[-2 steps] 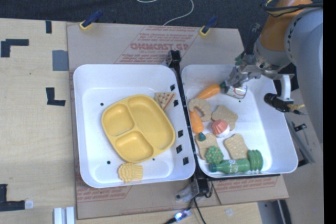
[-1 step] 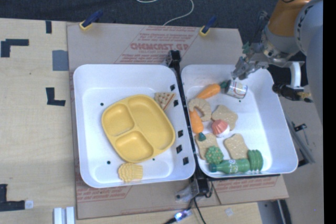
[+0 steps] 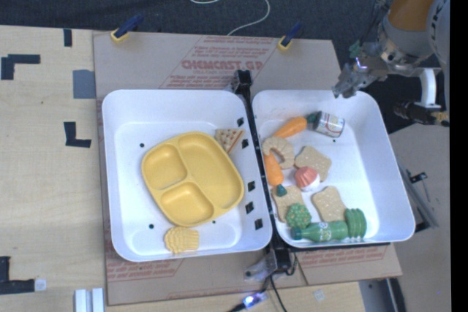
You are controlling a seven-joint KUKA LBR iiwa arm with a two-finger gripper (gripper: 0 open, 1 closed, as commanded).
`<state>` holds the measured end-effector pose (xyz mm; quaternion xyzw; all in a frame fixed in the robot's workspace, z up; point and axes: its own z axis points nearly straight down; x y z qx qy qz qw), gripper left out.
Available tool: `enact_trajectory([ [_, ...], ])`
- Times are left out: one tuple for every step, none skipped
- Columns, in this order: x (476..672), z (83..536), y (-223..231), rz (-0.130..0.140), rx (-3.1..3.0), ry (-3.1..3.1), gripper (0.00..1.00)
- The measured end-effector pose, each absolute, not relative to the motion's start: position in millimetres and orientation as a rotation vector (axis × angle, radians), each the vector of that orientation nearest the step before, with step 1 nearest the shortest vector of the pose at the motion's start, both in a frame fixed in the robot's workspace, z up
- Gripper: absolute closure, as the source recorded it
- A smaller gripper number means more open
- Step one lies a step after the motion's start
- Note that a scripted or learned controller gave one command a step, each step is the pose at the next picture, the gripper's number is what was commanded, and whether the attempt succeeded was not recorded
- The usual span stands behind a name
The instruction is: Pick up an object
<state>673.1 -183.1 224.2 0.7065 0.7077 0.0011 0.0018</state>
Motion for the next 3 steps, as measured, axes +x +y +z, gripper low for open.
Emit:
enact_trajectory([
  [653.9, 216.3, -139.3, -0.003, 2.219, 2.227, 1.0],
  [635.3, 212.0, -94.5, -0.002, 2.218, 2.229, 1.0],
  [604.1, 206.5, -56.2, -0.005, 2.22, 2.228, 1.0],
])
